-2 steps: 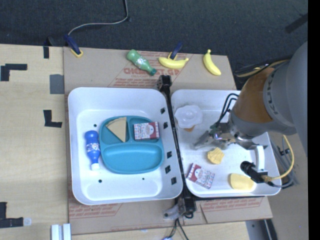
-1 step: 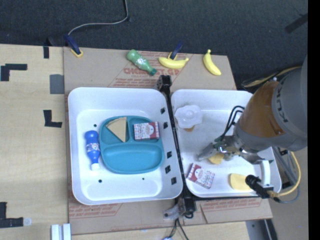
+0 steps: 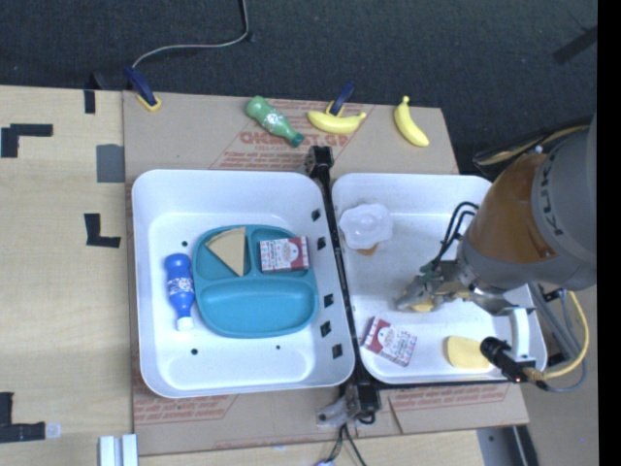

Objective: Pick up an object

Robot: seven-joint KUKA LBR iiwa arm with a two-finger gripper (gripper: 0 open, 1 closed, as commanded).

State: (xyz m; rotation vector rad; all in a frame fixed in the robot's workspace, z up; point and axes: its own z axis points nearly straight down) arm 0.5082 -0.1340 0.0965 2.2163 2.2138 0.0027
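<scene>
My gripper [image 3: 419, 294] is low in the right bin [image 3: 417, 377], near its middle. A small yellow object [image 3: 423, 307] peeks out right under the gripper's tip, touching or nearly touching it. A red and white packet [image 3: 390, 342] lies in front of the gripper near the bin's front wall. A pale yellow lump [image 3: 467, 352] rests at the front right, below the arm. A clear plastic cup [image 3: 366, 226] sits at the bin's back left.
The left bin [image 3: 165, 357] holds a blue divided tray [image 3: 254, 309] with a tan wedge [image 3: 229, 249] and a red carton [image 3: 283, 254], plus a blue bottle [image 3: 179, 289]. Behind the bins lie a green bottle [image 3: 273, 120] and two bananas [image 3: 335, 120] [image 3: 411, 124].
</scene>
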